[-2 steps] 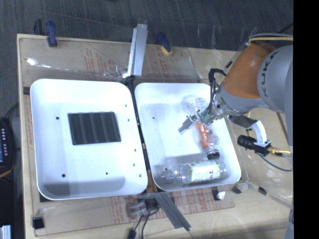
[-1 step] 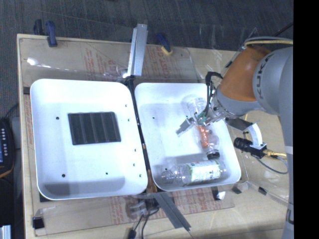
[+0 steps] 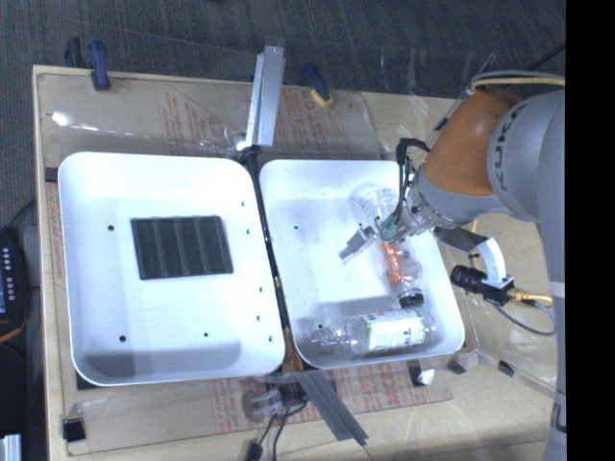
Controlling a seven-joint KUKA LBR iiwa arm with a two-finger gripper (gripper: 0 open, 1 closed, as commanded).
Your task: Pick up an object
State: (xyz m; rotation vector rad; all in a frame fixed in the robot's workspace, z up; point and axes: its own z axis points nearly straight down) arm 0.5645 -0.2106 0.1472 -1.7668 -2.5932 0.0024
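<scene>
The arm (image 3: 500, 157) leans in over the right bin (image 3: 288, 257), and its jaws (image 3: 370, 236) sit low among the clutter near the middle of that bin. From where I stand I can't tell whether they are spread or closed, or whether anything sits between them; the metal and the clear plastic blur together there.

Nothing looks lifted yet. A crumpled clear wrapper (image 3: 373, 203) lies just beside the jaws, toward the far wall. An orange-tinted clear bottle (image 3: 396, 265) lies just below them, flat on the bin floor. A larger clear bottle with a pale label (image 3: 380, 334) rests on its side along the near wall, well apart from the jaws. My guess is the task is at the reaching or closing stage, with the actual pick and lift yet to come.

The left bin (image 3: 86, 257) holds a dark ribbed rectangle (image 3: 182, 247) on its floor. Both bins sit on a pale wooden surface (image 3: 144, 113) under a clear sheet, with blue clamps (image 3: 97, 64) at its far edge. Beyond it the floor (image 3: 384, 17) is dark carpet.
</scene>
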